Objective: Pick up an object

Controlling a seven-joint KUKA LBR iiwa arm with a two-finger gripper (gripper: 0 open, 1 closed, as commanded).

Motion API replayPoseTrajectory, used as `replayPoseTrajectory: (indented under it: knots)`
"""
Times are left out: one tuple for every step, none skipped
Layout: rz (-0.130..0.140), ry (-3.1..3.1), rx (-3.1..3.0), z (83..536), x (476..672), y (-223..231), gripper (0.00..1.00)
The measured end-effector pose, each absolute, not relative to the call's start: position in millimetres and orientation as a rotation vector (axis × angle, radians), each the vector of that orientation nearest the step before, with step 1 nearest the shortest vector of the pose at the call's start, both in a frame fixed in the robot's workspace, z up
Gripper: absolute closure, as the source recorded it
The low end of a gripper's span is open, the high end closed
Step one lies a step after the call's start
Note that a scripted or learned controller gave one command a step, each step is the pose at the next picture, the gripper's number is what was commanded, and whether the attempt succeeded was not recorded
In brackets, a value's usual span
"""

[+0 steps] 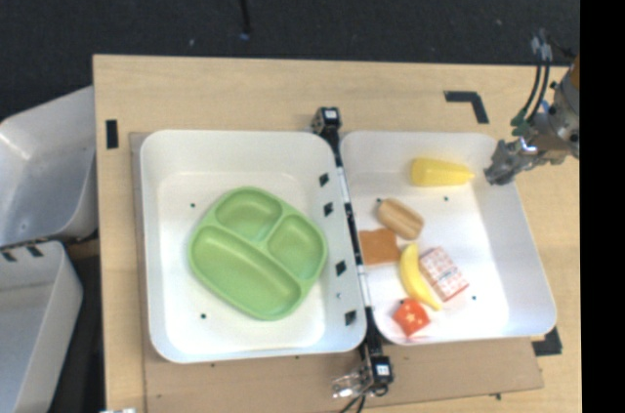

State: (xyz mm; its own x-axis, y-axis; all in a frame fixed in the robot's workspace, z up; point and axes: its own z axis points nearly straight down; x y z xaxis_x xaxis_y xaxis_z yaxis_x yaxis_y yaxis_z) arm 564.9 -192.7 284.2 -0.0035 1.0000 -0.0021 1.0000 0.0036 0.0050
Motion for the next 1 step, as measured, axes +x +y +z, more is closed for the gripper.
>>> replayPoseTrajectory:
  knots:
    - [0.000,2.227,2.215,274.8,558.5,-135.1,1.00]
